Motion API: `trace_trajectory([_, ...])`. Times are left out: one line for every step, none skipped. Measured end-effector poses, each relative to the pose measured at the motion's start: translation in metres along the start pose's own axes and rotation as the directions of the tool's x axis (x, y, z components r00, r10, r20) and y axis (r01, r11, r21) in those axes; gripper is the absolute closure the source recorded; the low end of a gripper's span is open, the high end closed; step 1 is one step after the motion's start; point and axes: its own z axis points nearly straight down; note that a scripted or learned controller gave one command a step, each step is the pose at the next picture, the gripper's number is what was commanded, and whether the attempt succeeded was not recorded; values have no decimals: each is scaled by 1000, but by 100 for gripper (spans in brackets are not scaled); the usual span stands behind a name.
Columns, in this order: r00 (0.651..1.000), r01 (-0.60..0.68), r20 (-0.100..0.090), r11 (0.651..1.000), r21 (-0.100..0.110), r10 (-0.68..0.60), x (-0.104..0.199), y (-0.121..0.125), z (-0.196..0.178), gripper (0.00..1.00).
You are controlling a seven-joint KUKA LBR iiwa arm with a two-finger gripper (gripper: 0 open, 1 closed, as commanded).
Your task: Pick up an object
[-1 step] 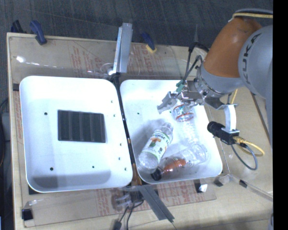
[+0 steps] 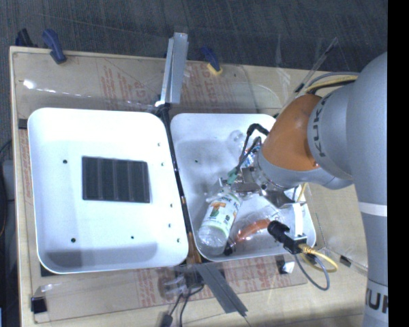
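Gripper (image 2: 236, 180), its grip impossible to make out, hovers low in the right bin (image 2: 198, 135), over a clear bottle (image 2: 218, 220) lying by that bin's front-left corner. The approach looks under way; next, a firm close on the bottle's neck.

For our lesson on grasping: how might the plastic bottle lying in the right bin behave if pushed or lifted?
The bottle lies on its side, so a push would probably roll it. It looks clear and empty, so likely light. Its smooth round body could slip in a loose grip.

Even overhead light, glare bleaching the left bin (image 2: 54, 182), slightly soft focus throughout.
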Motion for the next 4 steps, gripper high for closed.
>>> trace_trajectory([988, 151, 18, 988, -45, -150, 20, -18, 1, 0])
trace_trajectory([998, 67, 16, 998, -6, -67, 53, 29, 10, 0])
trace_trajectory([994, 110, 19, 994, -21, -109, 52, -24, 6, 0])
trace_trajectory([993, 117, 20, 993, -23, -116, 52, -23, -4, 100])
